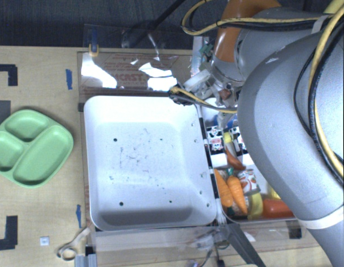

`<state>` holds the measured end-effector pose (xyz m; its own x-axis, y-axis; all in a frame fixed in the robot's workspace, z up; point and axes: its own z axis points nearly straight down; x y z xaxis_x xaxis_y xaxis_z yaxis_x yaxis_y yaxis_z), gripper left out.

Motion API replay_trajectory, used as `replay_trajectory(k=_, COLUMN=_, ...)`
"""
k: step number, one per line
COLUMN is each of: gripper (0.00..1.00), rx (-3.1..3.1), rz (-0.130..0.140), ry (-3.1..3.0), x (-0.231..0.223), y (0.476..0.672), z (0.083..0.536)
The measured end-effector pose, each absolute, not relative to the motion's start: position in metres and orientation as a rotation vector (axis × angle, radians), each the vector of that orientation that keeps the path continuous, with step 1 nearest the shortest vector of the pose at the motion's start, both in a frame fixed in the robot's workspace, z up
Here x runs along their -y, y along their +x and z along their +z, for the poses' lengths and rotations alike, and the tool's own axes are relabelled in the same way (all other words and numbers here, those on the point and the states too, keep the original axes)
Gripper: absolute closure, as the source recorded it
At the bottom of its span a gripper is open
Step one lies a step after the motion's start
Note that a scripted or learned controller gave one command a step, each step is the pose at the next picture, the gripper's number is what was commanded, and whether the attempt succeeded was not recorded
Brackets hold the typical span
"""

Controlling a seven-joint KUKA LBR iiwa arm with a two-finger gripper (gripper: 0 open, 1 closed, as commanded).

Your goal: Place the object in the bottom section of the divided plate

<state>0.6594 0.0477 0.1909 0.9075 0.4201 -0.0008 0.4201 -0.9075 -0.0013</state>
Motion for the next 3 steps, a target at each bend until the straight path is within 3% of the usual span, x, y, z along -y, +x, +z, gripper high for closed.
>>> replay_trajectory(k=1, gripper=0.00, rx=0.490, rz=0.002, ry=-3.101, x=-0.115, y=0.611, z=0.153)
replay_trajectory(k=2, gripper=0.00, rx=0.343, rz=0.000, ry=-3.121, x=-0.052, y=0.631, z=0.184)
replay_trajectory(k=3, gripper=0.00, rx=0.460, rz=0.001, ry=-3.106, x=-0.129, y=0.607, z=0.141)
